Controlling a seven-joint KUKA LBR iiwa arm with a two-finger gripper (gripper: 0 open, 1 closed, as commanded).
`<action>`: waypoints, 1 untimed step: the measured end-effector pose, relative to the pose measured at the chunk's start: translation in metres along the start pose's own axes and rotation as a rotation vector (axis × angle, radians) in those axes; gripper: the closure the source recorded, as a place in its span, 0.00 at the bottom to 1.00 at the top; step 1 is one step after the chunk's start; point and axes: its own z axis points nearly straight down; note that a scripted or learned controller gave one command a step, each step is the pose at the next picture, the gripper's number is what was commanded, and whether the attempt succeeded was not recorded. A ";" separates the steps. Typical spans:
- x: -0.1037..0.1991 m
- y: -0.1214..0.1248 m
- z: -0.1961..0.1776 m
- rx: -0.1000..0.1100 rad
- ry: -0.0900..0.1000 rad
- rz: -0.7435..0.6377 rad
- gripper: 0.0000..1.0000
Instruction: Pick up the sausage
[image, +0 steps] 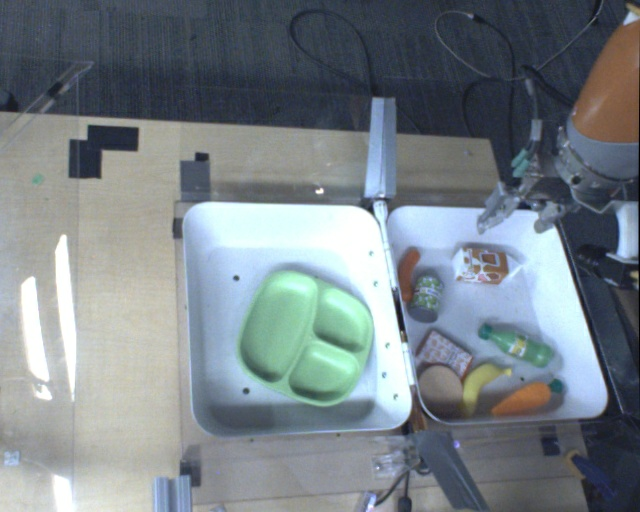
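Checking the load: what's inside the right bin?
In the right bin: sausage, small can, carton, green bottle, packet, banana, carrot, brown round item partly covered.

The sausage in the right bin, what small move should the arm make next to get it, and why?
Probably move the end effector left across the right bin, until it is over the sausage. The sausage lies against the bin's left wall beside the small can, while the open end effector hovers at the back right corner.
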 end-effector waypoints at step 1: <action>0.053 0.021 0.099 0.002 0.001 0.146 0.00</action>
